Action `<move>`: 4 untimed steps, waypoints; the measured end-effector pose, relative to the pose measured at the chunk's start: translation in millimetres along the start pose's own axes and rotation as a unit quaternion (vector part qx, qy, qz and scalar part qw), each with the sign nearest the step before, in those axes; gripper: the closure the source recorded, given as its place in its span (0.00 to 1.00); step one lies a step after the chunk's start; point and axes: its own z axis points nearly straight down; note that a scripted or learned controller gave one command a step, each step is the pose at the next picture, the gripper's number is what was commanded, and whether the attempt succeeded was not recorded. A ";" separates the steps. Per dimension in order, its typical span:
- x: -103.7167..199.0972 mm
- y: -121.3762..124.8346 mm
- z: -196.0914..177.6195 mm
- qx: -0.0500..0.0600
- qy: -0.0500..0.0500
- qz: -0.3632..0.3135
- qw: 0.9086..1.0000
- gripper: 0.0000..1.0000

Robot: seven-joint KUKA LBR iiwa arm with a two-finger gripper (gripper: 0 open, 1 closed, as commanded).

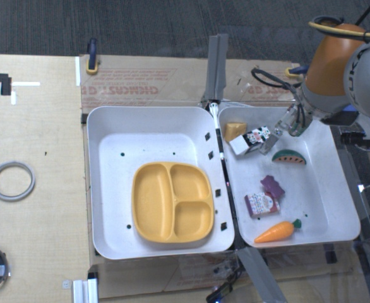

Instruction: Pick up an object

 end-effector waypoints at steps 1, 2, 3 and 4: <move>36.6 -11.8 -31.3 0.000 0.001 -0.118 0.993 0.00; 72.2 -51.4 23.6 0.000 0.002 -0.146 0.989 0.00; 48.6 -1.9 23.6 0.001 0.002 0.033 0.999 0.00; 96.8 -40.1 6.5 0.001 0.002 0.015 1.000 0.00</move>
